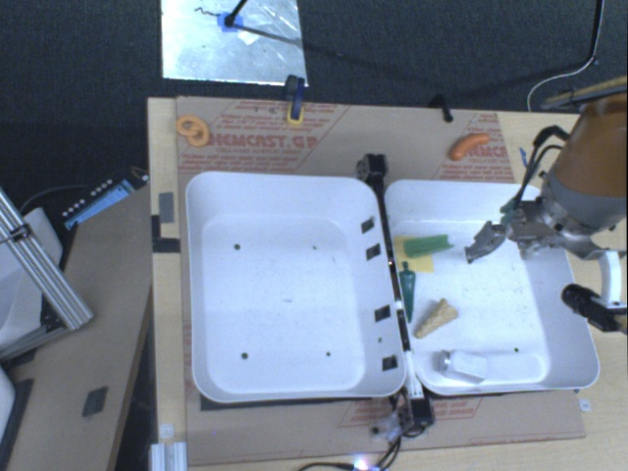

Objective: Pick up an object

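Camera view, left to right: orange ring (pixel 192 130) on the board (pixel 275 137) at upper left, outside the bins; blue-yellow clamp (pixel 294 99) on the board's top edge. Left bin (pixel 211 214) sits centre-left, nothing in it that I can make out. Black hinge strip (pixel 391 273) runs between the two bins. Right bin (pixel 559 361) holds all the candidates: green-yellow sponge (pixel 424 251) at its upper left, dark green pen-like item (pixel 406 285) just below it against the divider, tan wedge (pixel 436 318) lower centre, clear-white tube (pixel 461 365) near the bottom wall. Orange sausage-shaped piece (pixel 469 146) lies on the board above the right bin, out of play. Gripper (pixel 483 244) is over the upper middle of the right bin, tilted, tips aimed down-left toward the sponge, near it but apart. Fingers look pressed close together with nothing pinched between them, though they're small and dark at this angle, so low confidence. Arm body and orange band sit at the frame's right edge. Step, as I read it: approach, pre-grasp; no object lifted, all four pieces flat on the bin floor. Nearest target is the sponge, just left of the tips. Next move likely needs: spread the fingers, shift left so they straddle the sponge across its short side, drop to the floor, close, lift. Watch the pen beside the sponge and the divider wall; both crowd the left finger's landing spot. Wedge is the cleaner fallback, well clear of its neighbours.
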`<state>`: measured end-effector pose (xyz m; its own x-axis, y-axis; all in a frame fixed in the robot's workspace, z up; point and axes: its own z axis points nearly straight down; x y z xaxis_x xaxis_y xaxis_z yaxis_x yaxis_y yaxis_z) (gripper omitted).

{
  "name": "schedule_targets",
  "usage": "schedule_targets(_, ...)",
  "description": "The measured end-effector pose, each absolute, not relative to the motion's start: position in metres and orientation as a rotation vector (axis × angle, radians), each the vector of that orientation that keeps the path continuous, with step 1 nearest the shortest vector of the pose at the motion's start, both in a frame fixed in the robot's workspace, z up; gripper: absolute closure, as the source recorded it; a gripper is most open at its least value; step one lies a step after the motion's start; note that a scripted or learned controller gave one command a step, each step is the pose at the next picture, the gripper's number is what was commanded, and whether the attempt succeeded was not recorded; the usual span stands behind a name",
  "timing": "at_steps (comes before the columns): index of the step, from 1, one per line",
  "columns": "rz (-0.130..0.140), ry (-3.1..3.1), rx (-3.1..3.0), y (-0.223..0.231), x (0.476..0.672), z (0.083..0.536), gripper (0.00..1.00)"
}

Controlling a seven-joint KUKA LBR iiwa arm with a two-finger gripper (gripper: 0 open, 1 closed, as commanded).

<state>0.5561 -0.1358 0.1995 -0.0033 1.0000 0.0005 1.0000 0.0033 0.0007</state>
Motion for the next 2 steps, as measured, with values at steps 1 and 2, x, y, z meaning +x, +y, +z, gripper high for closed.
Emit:
schedule_targets(1, -0.005, 2.231, 2.225, -0.096, 0.514, 0.098, 0.00)
schedule_targets(2, -0.001, 2.221, 2.212, -0.090, 0.549, 0.085, 0.00)
